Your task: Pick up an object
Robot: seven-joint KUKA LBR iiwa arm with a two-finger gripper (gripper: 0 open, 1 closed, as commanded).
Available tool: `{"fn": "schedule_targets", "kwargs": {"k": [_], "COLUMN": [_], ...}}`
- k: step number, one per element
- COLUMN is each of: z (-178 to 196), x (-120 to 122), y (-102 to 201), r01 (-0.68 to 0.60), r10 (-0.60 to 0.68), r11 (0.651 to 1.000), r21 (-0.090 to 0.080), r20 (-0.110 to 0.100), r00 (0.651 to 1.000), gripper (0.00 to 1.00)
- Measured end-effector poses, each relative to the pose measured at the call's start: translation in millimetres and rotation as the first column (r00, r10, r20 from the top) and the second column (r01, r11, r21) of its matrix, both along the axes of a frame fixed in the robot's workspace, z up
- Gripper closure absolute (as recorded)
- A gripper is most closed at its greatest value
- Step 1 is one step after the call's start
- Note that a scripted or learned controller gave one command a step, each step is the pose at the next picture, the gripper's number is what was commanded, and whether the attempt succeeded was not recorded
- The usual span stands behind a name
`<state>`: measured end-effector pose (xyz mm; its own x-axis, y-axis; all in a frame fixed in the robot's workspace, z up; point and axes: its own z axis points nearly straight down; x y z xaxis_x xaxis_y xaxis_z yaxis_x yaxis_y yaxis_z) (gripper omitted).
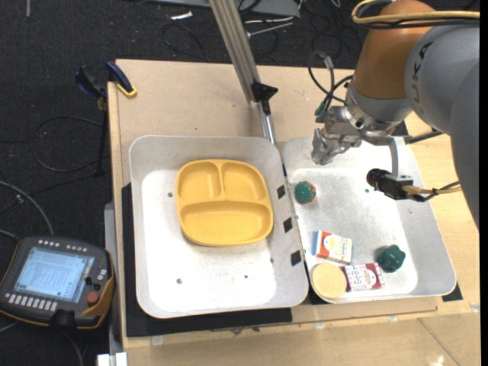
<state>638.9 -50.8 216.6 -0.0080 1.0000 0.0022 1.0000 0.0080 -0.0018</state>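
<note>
From above, we've got the gripper (326, 152) hanging over the right bin's (427, 227) far corner; we can't tell its jaw state. Nothing grasped. Nearest target, the green ball (305, 193), sits just below: we'd descend there next.

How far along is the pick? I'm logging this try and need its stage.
Early. Done: the arm has reached over the right bin, with the gripper above its far left corner. In hand: nothing visible between the fingers. Left: the grasp and lift. The nearest thing, the small green ball, lies on the bin floor, as do the orange-and-white box and the dark green object.
</note>
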Motion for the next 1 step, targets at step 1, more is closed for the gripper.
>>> {"fn": "schedule_targets", "kwargs": {"k": [1], "z": [1.3], "x": [-23.3], "y": [37.3], "r01": [0.001], "r10": [-0.001], "r11": [1.0], "r21": [0.0], "r20": [0.0], "r00": [1.0], "gripper": [1.0]}}
